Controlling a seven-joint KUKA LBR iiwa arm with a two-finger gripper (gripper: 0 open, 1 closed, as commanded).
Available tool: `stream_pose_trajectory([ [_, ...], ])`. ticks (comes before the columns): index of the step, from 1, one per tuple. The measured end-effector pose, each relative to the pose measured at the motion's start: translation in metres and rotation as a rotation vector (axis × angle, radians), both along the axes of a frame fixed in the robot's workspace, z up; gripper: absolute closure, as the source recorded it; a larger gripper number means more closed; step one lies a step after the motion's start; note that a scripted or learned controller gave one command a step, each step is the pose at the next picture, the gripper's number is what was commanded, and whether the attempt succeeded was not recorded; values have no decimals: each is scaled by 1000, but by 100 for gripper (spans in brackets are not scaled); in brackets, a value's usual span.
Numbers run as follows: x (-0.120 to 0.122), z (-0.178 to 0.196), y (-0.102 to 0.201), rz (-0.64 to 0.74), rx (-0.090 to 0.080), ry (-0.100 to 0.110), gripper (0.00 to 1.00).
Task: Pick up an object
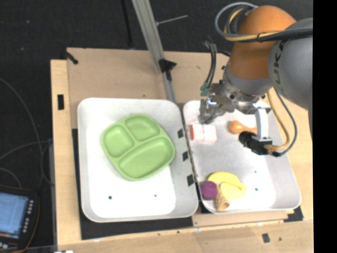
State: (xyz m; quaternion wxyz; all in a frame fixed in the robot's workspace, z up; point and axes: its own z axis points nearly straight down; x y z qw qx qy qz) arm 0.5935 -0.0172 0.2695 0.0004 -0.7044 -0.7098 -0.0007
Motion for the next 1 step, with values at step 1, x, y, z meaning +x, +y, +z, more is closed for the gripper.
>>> stream_pose_trajectory([
  [1,-16,3,44,0,0,0,100],
])
